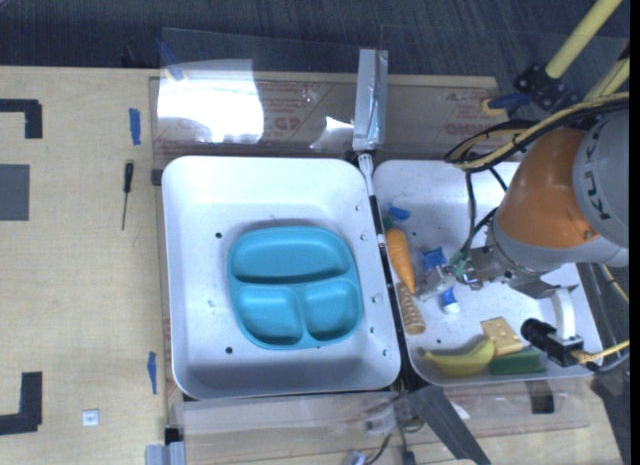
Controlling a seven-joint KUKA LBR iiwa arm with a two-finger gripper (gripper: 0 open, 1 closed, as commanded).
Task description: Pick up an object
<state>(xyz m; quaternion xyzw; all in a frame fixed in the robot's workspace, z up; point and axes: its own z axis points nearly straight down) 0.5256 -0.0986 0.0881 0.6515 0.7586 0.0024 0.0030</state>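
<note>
Reaching into the right bin (425, 181) — nothing lifted yet.
The jaws' state can't be told; a small blue piece (434, 259) lies just beside them, the carrot (401, 259) further left — a lowering and closing comes next.

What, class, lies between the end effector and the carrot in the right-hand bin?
Nothing visible blocks the way. The end effector hovers in the right bin, and the carrot lies to its left near the bin's left wall. Small blue pieces lie on the bin floor between them.
</note>
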